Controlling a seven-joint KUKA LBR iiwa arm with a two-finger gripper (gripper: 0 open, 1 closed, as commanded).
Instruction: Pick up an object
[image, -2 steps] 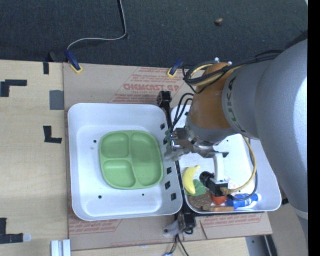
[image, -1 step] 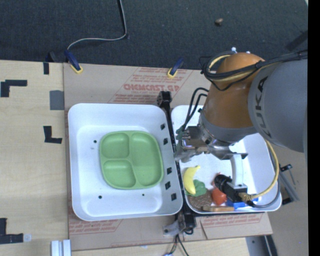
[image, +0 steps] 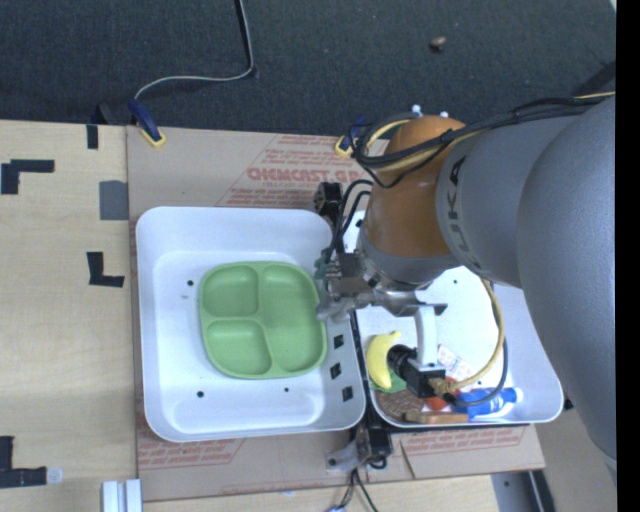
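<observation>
My pincer (image: 334, 292) hangs over the seam btw the two bins, about mid-height in the view. My grey arm (image: 530, 200), w/ its orange band, comes in from the view's right above it. Open or clenched? Can't tell, since the wrist blocks that from this angle.

Objs nearest to me:
- Green plate (image: 262, 320): divided, lies flat in the left bin (image: 160, 300), approx centre. Its right edge is just beside my pincer, on the view's left of it. Touching or a hair apart, can't tell.
- Banana (image: 380, 358): lies in the right bin (image: 535, 385), by that bin's wall next to the seam. It sits below my pincer in the view and a bit to the right, near but apart.

Other stuff is crowded along the right bin's lower edge, past the banana: a brown lump (image: 404, 405), a red-orange bit (image: 438, 404) and a blue item (image: 492, 400). A white packet (image: 455, 362) w/ red print lies just above those.

Both bins rest on a cardboard sheet (image: 270, 170).
</observation>
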